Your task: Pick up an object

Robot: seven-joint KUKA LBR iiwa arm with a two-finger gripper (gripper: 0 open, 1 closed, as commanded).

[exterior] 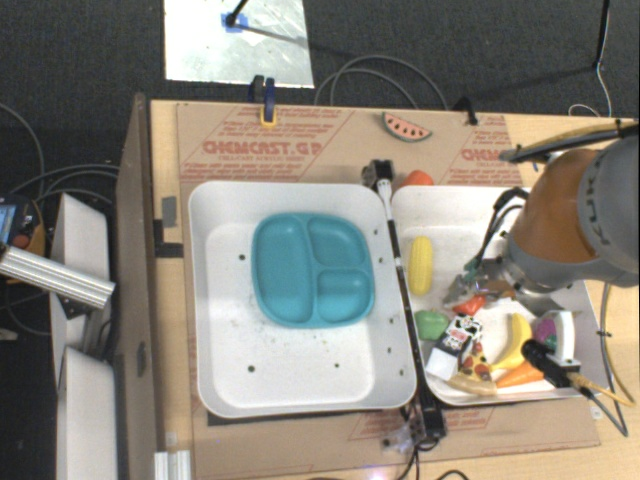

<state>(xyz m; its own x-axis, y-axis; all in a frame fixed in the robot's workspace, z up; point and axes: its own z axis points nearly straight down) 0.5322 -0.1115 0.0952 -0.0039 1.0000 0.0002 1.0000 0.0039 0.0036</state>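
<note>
Reaching into the crowded right bin point(440, 200), your gripper point(470, 286) hangs over jumbled toys near the corn point(421, 264); its grip state can't be told, and it may snag neighbours.

Two shallow white plastic bins sit side by side: the left bin point(225, 298) and the right bin point(450, 218). In the left lies a teal divided plastic plate point(312, 270). The right holds a yellow toy corn cob point(421, 264), a green toy vegetable point(432, 323), a yellow toy banana point(516, 338), an orange toy carrot point(520, 374) and a small black-and-white printed carton point(458, 334). The tabletop point(300, 143) is tan cardboard with red lettering; on it rests a red watermelon slice toy point(406, 126) with a green rind and dark seeds. The arm point(575, 218) is grey with an orange band.
</note>
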